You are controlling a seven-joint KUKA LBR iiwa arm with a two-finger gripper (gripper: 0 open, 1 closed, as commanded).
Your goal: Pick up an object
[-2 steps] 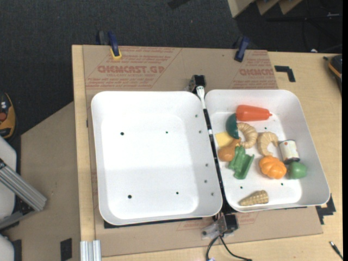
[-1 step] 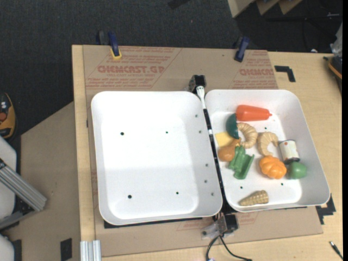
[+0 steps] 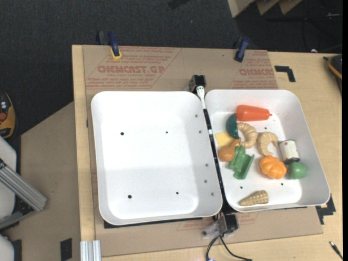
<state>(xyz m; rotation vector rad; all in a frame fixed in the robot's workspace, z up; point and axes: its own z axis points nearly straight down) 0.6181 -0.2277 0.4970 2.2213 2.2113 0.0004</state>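
Your toys sit in the right bin [image 3: 312,162], right of the frame. The carrot [image 3: 253,113] and cone [image 3: 254,198] lie apart; the middle ones touch, so a grab there may slip. You cannot tell the jaws' state.

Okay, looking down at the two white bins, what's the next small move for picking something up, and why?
Probably bring the arm in over the right bin and line up above the orange carrot. All the objects sit in that bin, and the carrot lies at the far edge of the pile with bare floor around most of it, while the others crowd together.
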